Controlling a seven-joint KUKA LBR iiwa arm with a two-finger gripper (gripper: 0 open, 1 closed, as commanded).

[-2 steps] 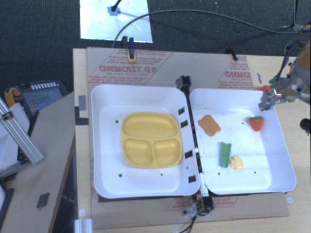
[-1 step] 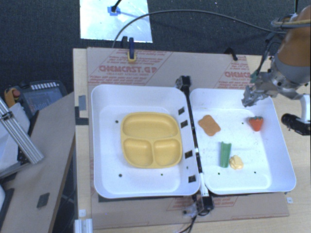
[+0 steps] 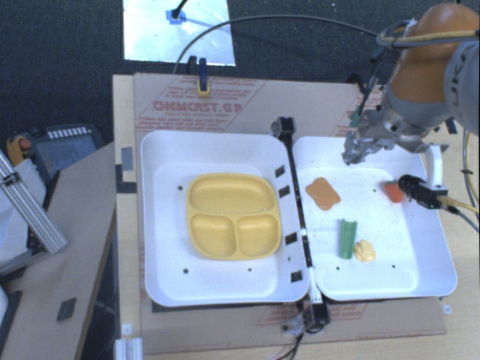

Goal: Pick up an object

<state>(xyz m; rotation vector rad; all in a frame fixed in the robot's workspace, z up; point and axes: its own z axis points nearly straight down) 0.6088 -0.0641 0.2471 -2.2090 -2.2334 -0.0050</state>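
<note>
Nearest the camera in the right bin [image 3: 420,276] lie a pale yellow piece [image 3: 364,250] and a green stick [image 3: 346,238], with an orange-brown slice [image 3: 323,193] farther back. Left bin [image 3: 157,223] holds a yellow divided tray [image 3: 232,214]. Gripper [image 3: 355,153] hovers over the right bin's far edge; I cannot tell its state.

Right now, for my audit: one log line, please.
gripper: over right bin back edge, holds nothing | orange piece, green piece: untouched | yellow tray: left bin
</note>
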